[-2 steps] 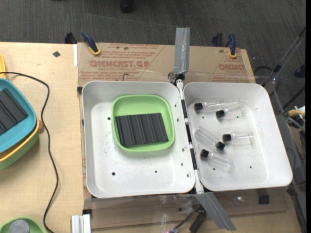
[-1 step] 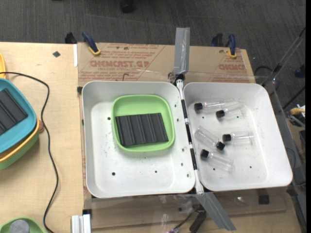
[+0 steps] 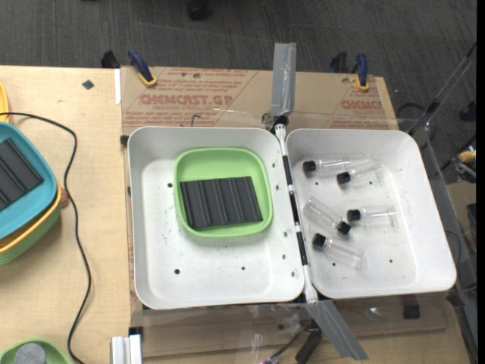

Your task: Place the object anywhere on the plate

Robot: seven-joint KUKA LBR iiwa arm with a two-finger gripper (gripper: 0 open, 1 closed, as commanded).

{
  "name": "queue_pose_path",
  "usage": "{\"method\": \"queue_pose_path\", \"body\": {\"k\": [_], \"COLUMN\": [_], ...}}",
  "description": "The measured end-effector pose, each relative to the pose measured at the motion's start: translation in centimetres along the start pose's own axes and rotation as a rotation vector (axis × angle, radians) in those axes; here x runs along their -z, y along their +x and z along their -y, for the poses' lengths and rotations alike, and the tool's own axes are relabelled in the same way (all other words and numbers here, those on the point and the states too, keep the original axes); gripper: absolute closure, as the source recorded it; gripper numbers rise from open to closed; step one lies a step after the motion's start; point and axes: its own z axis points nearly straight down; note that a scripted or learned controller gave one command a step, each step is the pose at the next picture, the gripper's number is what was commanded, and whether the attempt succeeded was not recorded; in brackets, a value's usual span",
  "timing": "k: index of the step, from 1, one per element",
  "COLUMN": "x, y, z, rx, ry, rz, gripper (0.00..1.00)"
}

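Two white bins sit side by side on a brown cardboard sheet [image 3: 189,97] that lies on the table [image 3: 53,279].

The left bin [image 3: 151,233] contains a green plate [image 3: 224,160] with rounded corners, placed in the far half of the bin, nearer to the wall shared with the other bin. A dark ribbed block [image 3: 221,202] lies flat on the plate and covers most of its floor. Only the green rim stays free around it.

The right bin [image 3: 424,226] contains the small clear tubes with black caps [image 3: 353,215], which are the objects of the task. All of them lie on their side on the bin floor, well apart from the plate. I count five caps, but the tube bodies are transparent against the white floor, so the number is perhaps not exact. Two tubes lie near the far wall, and three lie near the middle, two of these with caps almost touching.

At the left edge of the table, a teal tray [image 3: 23,180] rests on other trays, and a black cable [image 3: 76,226] runs beside it.
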Motion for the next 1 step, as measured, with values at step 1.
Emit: {"method": "queue_pose_path", "body": {"k": [1], "x": [-3.56], "y": [-0.91], "z": [0.15], "rx": [-0.005], "ry": [0.001], "rz": [0.001], "gripper": [0.00]}}
